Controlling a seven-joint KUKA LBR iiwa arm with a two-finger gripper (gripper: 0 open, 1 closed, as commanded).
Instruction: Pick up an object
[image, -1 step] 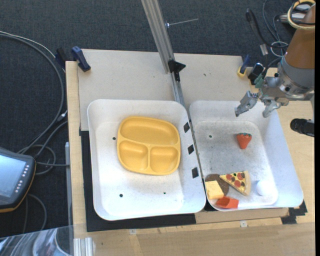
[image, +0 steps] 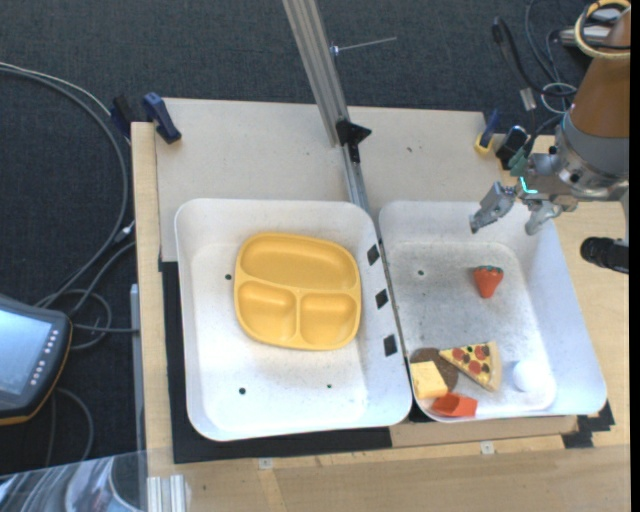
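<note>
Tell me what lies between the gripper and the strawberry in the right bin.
Nothing: the camera view shows just bare speckled bin floor between the open gripper, hovering over the bin's far edge, and the strawberry nearer the camera.

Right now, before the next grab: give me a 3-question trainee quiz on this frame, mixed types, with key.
1. True or false: the yellow plate lies in the right bin.
2. Multiple choice: what lies closest to the gripper?
A. pizza slice
B. strawberry
C. white ball
3. Fill in: the gripper's fingers are ____, with nothing between them.

Key:
1. False. It lies in the left bin.
2. B. The strawberry sits alone in the upper part of the right bin, below the gripper; the pizza slice and white ball lie at the bin's near end.
3. Open.
</note>
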